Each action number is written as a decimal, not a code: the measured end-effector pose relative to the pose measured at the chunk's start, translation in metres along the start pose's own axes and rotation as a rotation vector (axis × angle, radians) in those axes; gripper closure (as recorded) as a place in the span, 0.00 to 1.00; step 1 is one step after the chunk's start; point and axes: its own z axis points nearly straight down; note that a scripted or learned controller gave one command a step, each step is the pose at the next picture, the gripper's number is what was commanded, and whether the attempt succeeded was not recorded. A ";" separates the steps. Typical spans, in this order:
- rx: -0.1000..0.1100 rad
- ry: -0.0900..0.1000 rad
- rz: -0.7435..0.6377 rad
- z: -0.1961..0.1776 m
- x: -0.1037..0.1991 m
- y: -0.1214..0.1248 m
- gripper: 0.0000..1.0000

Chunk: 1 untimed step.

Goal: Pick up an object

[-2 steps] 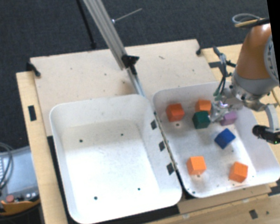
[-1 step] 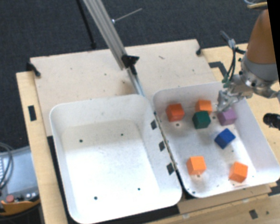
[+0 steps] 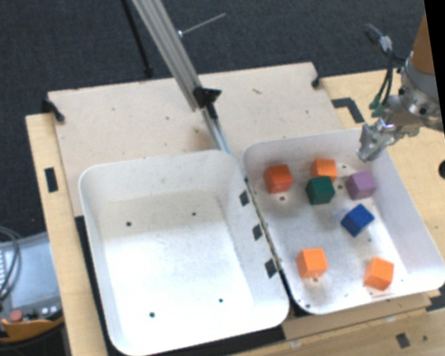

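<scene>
Gripper [image 3: 371, 145] positioned above the far right corner of the right bin [image 3: 414, 222]; its open or closed state cannot be determined.

The right bin contains seven blocks: two orange blocks [image 3: 278, 177] [image 3: 322, 169] near the far edge, a green block [image 3: 319, 190], a purple block [image 3: 361, 184] nearest the gripper, a blue block [image 3: 357, 219], and two orange blocks [image 3: 311, 262] [image 3: 379, 272] near the front edge. The left bin [image 3: 176, 256] adjoins it on the worktop [image 3: 65, 240].
</scene>
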 end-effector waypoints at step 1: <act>0.010 0.003 -0.001 0.017 0.047 0.017 1.00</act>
